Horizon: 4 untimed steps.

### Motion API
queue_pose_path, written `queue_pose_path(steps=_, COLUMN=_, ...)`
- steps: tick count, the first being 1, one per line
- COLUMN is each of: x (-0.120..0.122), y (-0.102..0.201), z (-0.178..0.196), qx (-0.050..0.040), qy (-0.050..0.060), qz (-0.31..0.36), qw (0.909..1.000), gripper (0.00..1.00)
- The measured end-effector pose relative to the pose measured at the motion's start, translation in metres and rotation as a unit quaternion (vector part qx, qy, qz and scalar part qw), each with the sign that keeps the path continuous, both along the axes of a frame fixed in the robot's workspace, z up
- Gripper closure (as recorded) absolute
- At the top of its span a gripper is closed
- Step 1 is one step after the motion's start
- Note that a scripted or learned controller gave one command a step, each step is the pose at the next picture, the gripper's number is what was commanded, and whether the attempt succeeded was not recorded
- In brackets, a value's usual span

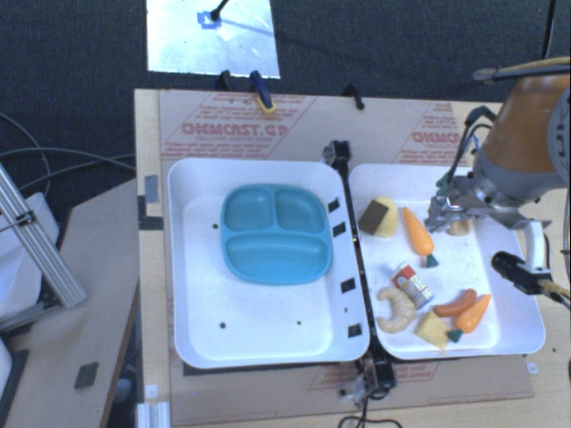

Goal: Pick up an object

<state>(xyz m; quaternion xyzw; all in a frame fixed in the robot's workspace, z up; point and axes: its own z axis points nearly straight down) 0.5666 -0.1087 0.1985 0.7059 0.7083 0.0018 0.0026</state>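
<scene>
My gripper [443, 209] hangs low over the upper part of the right bin [517, 333], coming in from the right on the grey arm with its orange band [533, 119]. Just left of it lies an orange carrot [417, 232], and further left a yellow and brown block [378, 216]. A small beige item [459, 227] sits partly hidden right beside the gripper. Lower in the bin lie a small can [411, 285], a beige knobbly piece [397, 308], a yellow wedge [432, 328] and two orange-red vegetables [465, 308].
The left bin [201, 328] holds a blue divided plate [275, 234]. A black divider with clips [348, 239] runs between the bins. A black part [516, 273] juts over the right bin's right side. A clamp [262, 92] sits at the bench's back edge.
</scene>
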Motion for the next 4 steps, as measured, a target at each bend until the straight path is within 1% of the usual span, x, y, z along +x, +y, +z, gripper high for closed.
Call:
queue_pose_path(steps=1, x=0.001, y=0.0, z=0.028, qx=0.0004, qy=0.001, qz=0.0, qw=1.0, gripper=1.0)
queue_pose_path(steps=2, x=0.032, y=0.05, z=0.034, qx=0.001, qy=0.001, qz=0.003, qw=1.0, gripper=1.0)
queue_pose_path(steps=3, x=0.07, y=0.081, z=0.02, qx=0.0008, qy=0.001, qz=0.003, qw=1.0, gripper=1.0)
queue_pose_path(steps=4, x=0.09, y=0.099, z=0.035, qx=0.0011, qy=0.001, qz=0.002, qw=1.0, gripper=1.0)
